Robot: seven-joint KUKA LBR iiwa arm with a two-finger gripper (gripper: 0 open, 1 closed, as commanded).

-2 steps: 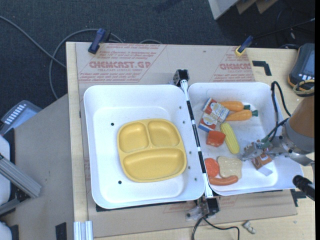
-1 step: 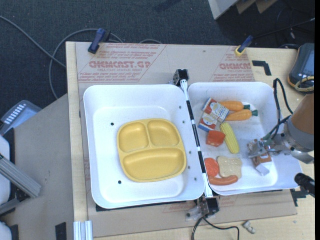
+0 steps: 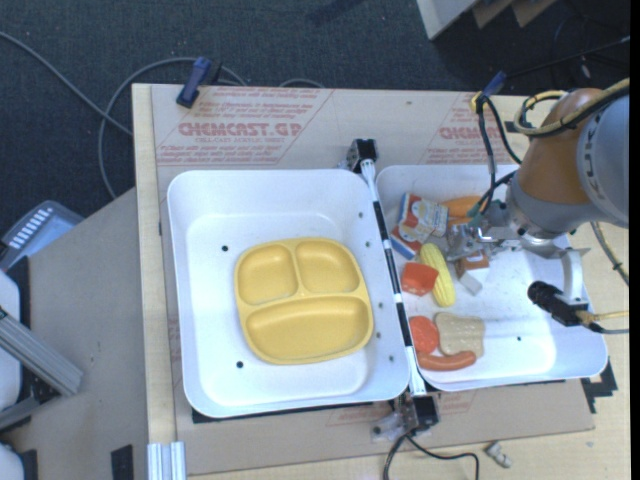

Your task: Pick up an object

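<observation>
gripper (image 3: 470,251), grip state impossible to tell, low in the right bin (image 3: 560,353) just right of the corn cob (image 3: 437,273); tomato (image 3: 419,279) touching the cob's left side; yellow divided tray (image 3: 302,299) well left, in left bin (image 3: 200,268).

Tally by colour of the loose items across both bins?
Yellow: 2, tray, corn
Red/orange: 4, tomato, pepper, sausage, orange piece
Tan: 1, bread
Mixed print: 1, packet
Total: 8

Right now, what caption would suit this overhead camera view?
End effector low over toy food in the right bin; yellow divided tray in the left bin.
</observation>
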